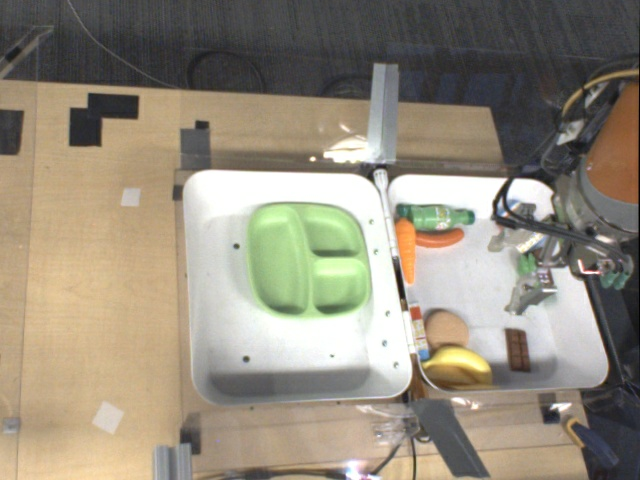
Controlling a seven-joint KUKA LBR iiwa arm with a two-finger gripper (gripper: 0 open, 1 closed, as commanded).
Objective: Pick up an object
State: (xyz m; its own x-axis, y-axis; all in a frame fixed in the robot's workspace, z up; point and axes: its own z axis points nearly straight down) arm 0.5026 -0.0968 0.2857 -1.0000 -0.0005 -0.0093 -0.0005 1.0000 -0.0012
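Observation:
My gripper (527,280) hangs over the right part of the right bin (590,313), above bare white floor. A brown chocolate bar (517,349) lies just below it toward the front. At the back left of this bin a green bottle (436,215) lies on its side, with an orange carrot (404,248) and a red-orange piece (440,237) beside it. At the front left, a brown round item (446,326) rests against a yellow banana-like fruit (458,366). Nothing is visibly held by the gripper.
The left bin (215,298) holds a green divided plate (305,258). A metal divider (392,268) separates the two bins. The arm's grey body and orange band (610,158) with cables stand over the right bin's far right corner.

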